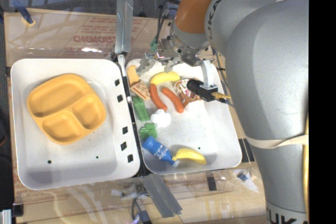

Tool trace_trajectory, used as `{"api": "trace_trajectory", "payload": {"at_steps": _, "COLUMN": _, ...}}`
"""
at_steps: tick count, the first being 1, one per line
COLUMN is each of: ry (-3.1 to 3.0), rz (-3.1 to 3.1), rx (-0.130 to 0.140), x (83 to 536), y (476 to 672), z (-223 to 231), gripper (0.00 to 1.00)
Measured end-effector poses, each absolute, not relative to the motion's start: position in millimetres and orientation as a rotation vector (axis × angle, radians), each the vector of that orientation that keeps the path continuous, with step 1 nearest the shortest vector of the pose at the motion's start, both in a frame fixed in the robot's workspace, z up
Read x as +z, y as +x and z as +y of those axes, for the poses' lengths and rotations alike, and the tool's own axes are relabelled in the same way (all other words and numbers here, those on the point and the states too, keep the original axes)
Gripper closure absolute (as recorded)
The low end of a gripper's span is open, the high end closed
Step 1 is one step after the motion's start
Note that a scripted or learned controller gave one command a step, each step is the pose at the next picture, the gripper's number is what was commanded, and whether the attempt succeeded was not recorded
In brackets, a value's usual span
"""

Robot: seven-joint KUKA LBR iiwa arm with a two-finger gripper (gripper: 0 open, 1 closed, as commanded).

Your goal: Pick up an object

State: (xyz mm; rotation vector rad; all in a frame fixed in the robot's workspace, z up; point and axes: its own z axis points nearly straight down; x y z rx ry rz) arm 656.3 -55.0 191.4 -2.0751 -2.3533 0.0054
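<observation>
tray (65, 107) yellow-orange | bins (31, 165) white | sausages (172, 99) red-orange | bottle (156, 149) blue | bananas (190, 155) yellow

The right-hand shallow white bin (223, 134) holds a cluster of toy food: a curved yellow plastic banana (164, 77) near its far wall, two orange-red sausages (165, 97) lying side by side just below it, a green piece (140, 109) beside the divider, and a blue bottle (156, 149) touching a second yellow banana (190, 155) near the front wall.

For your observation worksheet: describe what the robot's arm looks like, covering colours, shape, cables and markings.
The arm is bulky, rounded and light grey, with an orange band above the wrist. Dark lettering marks the casing beside that band. Black cables run along its top. The gripper is dark metal.
</observation>
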Motion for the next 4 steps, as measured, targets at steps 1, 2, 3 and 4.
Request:
{"api": "trace_trajectory", "payload": {"at_steps": 1, "ry": -2.107, "rz": -2.322, "rx": 0.01, "x": 149.9, "y": 603.6, "z": -100.2, "gripper": 0.0}}
{"api": "trace_trajectory", "payload": {"at_steps": 2, "ry": -2.005, "rz": -2.414, "rx": 0.003, "x": 90.7, "y": 582.0, "z": -108.8, "gripper": 0.0}}
{"api": "trace_trajectory", "payload": {"at_steps": 3, "ry": -1.848, "rz": -2.541, "rx": 0.0, "x": 125.0, "y": 620.9, "z": -108.9, "gripper": 0.0}}
{"api": "trace_trajectory", "payload": {"at_steps": 4, "ry": -1.87, "rz": -2.519, "rx": 0.005, "x": 90.2, "y": 598.4, "z": -112.8, "gripper": 0.0}}
